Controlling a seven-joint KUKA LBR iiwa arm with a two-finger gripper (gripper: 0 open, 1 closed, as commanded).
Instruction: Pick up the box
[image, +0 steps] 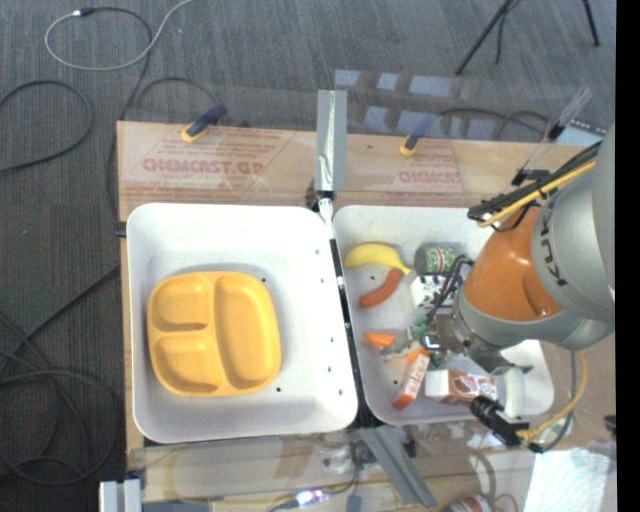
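Note:
A small orange-and-white box (411, 379) lies tilted near the front of the right bin (352, 330). Beside it, on its right, is a white and red packet (462, 384). My gripper (432, 338) hangs low over the middle of this bin, just above and behind the box, among the items. The grey arm with its orange band (505, 280) covers the bin's right half. Whether the gripper touches the box is hidden from this angle.
In the right bin are a yellow banana (375, 257), a red sausage (380, 290), a green-labelled can (437, 259) and an orange carrot piece (379, 339). The left bin (200, 225) holds a yellow divided plate (213, 332).

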